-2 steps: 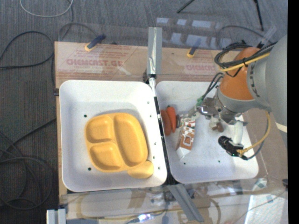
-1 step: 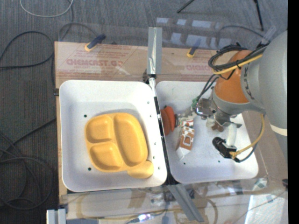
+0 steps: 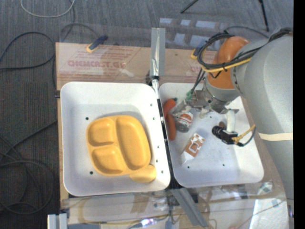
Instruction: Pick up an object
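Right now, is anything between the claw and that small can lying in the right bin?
Nothing visible. The claw is low in the right bin, right at the small can. The carrot lies beside the can on its far side, toward the divider, not between them.

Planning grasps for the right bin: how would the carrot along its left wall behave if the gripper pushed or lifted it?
The carrot looks long and rounded, so a push would probably roll it. It lies against the bin wall, likely hindering fingers there. It seems stiff, not floppy.
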Controlling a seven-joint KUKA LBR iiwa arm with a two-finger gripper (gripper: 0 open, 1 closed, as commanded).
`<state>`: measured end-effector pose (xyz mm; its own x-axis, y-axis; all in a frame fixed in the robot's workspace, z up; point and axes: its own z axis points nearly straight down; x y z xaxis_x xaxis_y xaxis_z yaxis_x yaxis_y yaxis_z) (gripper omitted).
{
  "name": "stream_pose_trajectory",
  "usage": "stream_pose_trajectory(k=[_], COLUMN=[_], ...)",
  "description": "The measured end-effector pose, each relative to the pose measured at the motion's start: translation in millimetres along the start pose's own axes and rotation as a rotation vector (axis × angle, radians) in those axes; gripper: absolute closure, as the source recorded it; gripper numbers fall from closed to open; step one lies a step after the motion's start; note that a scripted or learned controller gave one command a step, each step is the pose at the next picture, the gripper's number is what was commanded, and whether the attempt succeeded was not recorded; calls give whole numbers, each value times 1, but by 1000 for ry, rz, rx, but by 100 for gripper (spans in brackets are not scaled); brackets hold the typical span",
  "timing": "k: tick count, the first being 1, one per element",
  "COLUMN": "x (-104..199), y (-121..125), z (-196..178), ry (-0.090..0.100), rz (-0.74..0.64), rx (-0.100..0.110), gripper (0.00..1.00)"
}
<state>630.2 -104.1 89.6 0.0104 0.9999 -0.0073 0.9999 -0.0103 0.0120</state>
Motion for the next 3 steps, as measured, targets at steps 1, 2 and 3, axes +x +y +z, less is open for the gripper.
stream_pose_trajectory(k=[1, 2, 3], x=[0, -1, -26], y=[0, 1, -29], z=[-10, -11, 0], ry=[-2, -3, 4], rz=[-1, 0, -22], rx=[0, -2, 2], gripper=[100, 0, 0])
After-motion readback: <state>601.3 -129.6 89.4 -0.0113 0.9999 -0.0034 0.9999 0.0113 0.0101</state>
